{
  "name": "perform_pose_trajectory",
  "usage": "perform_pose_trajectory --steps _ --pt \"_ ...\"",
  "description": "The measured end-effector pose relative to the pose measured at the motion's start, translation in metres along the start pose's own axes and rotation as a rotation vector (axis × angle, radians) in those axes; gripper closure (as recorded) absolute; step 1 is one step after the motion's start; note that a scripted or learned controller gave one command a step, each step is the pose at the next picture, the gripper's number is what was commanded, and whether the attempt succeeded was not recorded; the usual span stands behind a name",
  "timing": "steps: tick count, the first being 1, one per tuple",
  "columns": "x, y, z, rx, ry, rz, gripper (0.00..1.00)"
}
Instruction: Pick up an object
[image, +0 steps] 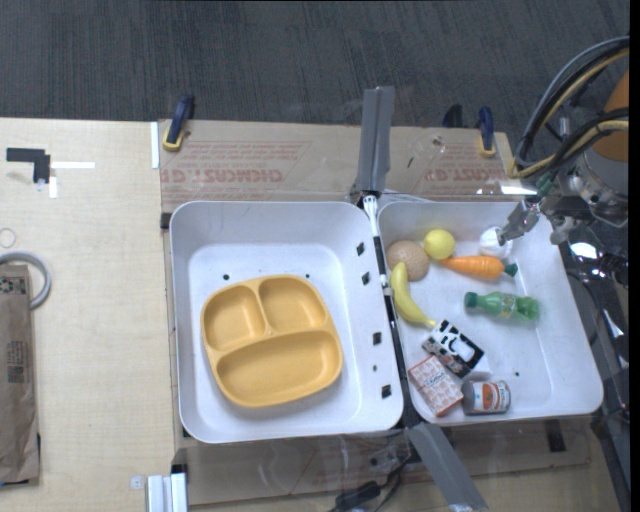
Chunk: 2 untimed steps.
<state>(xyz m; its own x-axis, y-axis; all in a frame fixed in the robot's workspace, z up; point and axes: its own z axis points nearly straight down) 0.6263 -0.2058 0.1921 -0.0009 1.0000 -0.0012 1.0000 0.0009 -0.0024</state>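
My gripper (517, 224) hangs over the far right corner of the right bin (575, 330), at the end of the grey arm coming in from the right. Just left of it lies a small white object (490, 239), close to the gripper tip; whether they touch is unclear. Beside that are an orange carrot (474, 266), a yellow lemon (438, 243) and a brown round item (407, 258). A banana (405, 295), a green bottle (503, 305), a black-and-white item (457, 345), a red-and-white box (435, 384) and a small can (487, 396) lie nearer the front.
The left bin (190, 300) holds a yellow divided plate (272, 340). A grey divider bar (375, 135) runs between the bins at the back. Clamps (179, 122) hold cardboard behind the bins. Cables (560, 100) loop above the arm at the upper right.
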Motion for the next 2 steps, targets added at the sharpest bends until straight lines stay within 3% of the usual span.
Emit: perform_pose_trajectory --steps 1,2 --pt "0.0189 0.0113 0.0979 0.0 0.0 -0.123 0.0" --pt "0.0186 0.0117 0.0898 0.001 -0.002 -0.125 1.0"
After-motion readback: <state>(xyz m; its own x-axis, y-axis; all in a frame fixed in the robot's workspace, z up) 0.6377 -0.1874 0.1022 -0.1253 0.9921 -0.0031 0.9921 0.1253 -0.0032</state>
